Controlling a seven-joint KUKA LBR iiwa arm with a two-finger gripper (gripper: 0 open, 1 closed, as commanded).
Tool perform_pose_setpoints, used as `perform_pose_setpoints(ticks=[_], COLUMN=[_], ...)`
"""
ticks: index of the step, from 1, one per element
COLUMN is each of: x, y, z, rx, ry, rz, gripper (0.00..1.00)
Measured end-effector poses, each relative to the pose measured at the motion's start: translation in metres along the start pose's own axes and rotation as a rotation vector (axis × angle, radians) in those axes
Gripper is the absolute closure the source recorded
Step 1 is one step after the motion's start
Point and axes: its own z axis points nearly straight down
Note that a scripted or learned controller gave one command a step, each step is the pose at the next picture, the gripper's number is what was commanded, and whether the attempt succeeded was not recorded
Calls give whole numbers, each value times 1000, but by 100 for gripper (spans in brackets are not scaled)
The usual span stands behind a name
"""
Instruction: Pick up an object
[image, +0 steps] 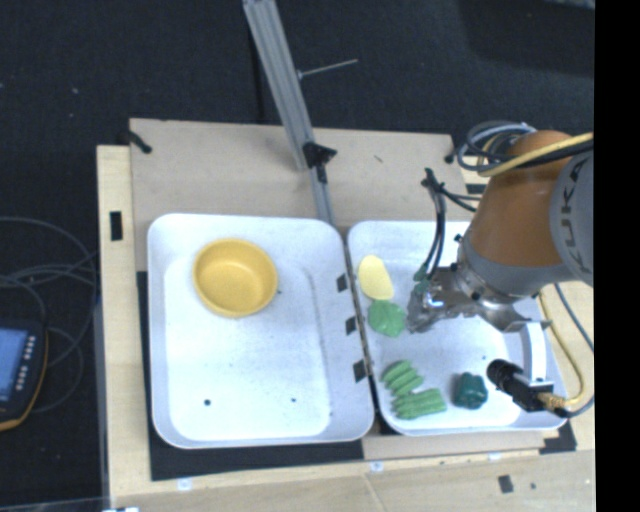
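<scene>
My gripper (418, 308) hangs low in the right bin (440, 240), just right of a round green object (386, 319) and close to touching it. A pale yellow object (375, 277) lies just above the green one, near the bin's left wall. Two ribbed green pieces (410, 390) lie at the bin's front, and a dark teal object (468, 390) sits to their right. The arm's grey wrist and orange band (520, 215) cover the bin's right part.
The left bin (250, 390) holds a yellow bowl (236, 277) in its back left part. A grey metal pole (290, 100) slants down to the divider between the bins. Cables (555, 330) trail by the arm at the right edge.
</scene>
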Motion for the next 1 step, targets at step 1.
perform_pose_setpoints(ticks=[1], x=[61], y=[3], z=[-3], rx=[0], ry=[0], rz=[-1], gripper=[100])
